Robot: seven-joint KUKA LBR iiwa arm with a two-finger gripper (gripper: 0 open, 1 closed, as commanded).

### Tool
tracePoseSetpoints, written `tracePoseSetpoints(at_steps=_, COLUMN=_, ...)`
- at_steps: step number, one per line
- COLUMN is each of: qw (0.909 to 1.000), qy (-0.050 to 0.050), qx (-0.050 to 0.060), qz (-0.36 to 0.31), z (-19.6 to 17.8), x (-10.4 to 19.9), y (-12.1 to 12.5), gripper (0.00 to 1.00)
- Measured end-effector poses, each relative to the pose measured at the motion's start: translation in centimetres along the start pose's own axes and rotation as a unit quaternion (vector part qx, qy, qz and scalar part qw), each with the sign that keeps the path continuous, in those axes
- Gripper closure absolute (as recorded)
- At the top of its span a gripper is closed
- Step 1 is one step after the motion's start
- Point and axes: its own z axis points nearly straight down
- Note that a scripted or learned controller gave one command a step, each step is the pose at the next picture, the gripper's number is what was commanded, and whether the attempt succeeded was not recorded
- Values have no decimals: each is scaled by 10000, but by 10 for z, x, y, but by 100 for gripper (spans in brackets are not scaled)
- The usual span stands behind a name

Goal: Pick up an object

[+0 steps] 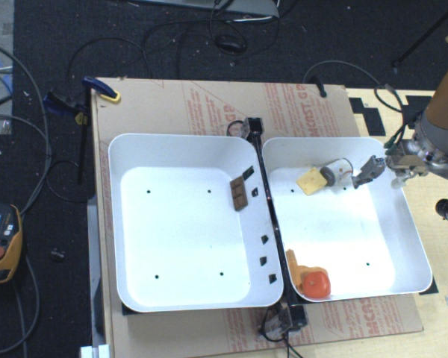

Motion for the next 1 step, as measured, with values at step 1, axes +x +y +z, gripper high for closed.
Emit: tracePoseSetpoints(at_steps=1, qw=10000, qy=4, qx=10, qz=-2, z=-36, x=48, y=-46, gripper=0)
